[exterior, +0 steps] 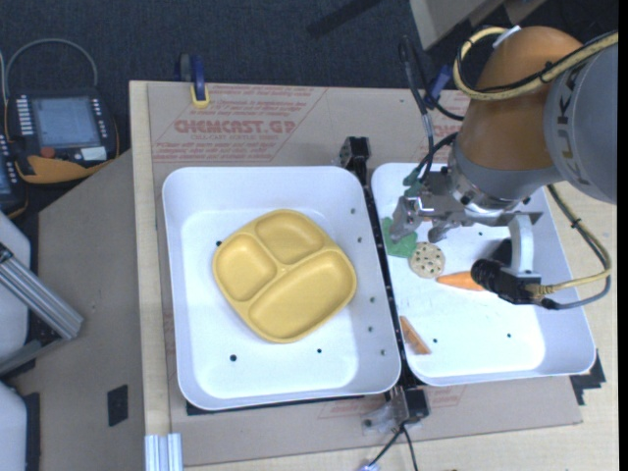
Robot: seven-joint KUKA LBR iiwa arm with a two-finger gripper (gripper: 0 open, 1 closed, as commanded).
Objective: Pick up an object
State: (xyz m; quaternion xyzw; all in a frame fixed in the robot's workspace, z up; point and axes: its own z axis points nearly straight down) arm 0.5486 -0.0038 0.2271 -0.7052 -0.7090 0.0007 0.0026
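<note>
My gripper (420, 219) hangs over the left part of the right bin (510, 356), fingers spread apart with nothing between them. Just below it lies a round cookie (426, 259). A green piece (398, 238) sits at the bin's left wall, partly under the left finger. An orange carrot (459, 282) lies to the right of the cookie. A small orange stick (413, 335) lies lower down near the left wall.
The left bin (196, 263) holds a yellow divided plate (284, 274). The arm's grey and orange body (515, 96) covers the right bin's upper part. A black fitting with a cable (505, 281) hangs beside the carrot.
</note>
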